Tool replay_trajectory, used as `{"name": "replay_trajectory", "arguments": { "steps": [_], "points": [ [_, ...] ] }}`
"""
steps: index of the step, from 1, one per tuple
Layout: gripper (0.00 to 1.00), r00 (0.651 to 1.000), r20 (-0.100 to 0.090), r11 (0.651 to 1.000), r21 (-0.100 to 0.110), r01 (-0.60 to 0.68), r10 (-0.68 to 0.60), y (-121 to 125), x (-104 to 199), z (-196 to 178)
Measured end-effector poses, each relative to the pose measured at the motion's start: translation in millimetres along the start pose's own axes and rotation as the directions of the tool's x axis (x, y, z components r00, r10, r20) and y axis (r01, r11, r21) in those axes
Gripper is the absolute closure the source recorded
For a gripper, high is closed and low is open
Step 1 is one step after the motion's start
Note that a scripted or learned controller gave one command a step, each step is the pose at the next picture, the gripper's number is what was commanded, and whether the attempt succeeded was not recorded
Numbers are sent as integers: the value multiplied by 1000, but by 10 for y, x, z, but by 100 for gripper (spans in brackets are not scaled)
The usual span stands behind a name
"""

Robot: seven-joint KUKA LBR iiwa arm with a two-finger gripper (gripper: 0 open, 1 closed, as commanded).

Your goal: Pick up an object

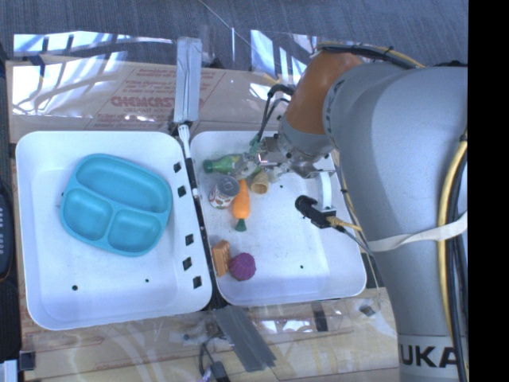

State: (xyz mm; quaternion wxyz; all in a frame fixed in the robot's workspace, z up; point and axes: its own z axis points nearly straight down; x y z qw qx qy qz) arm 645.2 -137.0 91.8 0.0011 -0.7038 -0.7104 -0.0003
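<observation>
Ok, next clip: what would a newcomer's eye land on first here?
Probably the big grey arm coming in from the right, with its orange band over the right bin. Next, the blue tray lying alone in the left bin. Then the small clutter in the right bin: a carrot, a green bottle and a purple ball.

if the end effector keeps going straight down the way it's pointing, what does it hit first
Probably the green bottle-shaped toy or the small tan piece beside it: the end effector hangs over that cluster in the right bin. Depth is unclear from this slanted view.
</observation>
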Motion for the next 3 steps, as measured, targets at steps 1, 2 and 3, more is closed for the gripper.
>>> {"name": "replay_trajectory", "arguments": {
  "steps": [1,2,3],
  "points": [
    [0,1000,2,1000,3,-4,4,-427,207,6],
    [100,1000,1,1000,6,-1,1,-428,206,-90],
    [100,1000,2,1000,-9,1,-1,141,605,-1045]
  ]
}}
